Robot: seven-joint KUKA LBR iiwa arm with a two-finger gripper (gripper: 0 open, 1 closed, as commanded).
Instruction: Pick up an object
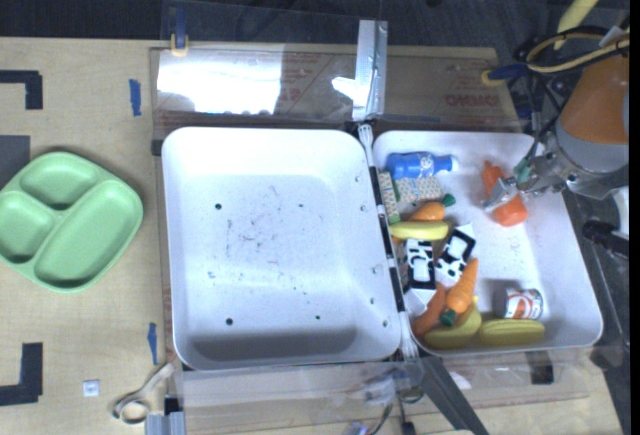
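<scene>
A pale wooden bench under dark carpeted floor, seen from above, carries two shallow white bins side by side, with a green divided plate lying well off to the far side of the arm. The grey arm with its orange band reaches in over the near bin, its gripper low above the bin floor; whether its fingers are spread or closed cannot be told from this view. An orange toy piece lies just below the gripper, close to touching it, and a slimmer orange piece sits just beside the gripper, its long axis running toward the bin's back wall. Farther from the gripper, against the divider, a blue bottle lies on its side, pointing across the bin. Toy carrots, a banana and a small can crowd the bin's front. The other bin sits beyond the divider.
</scene>
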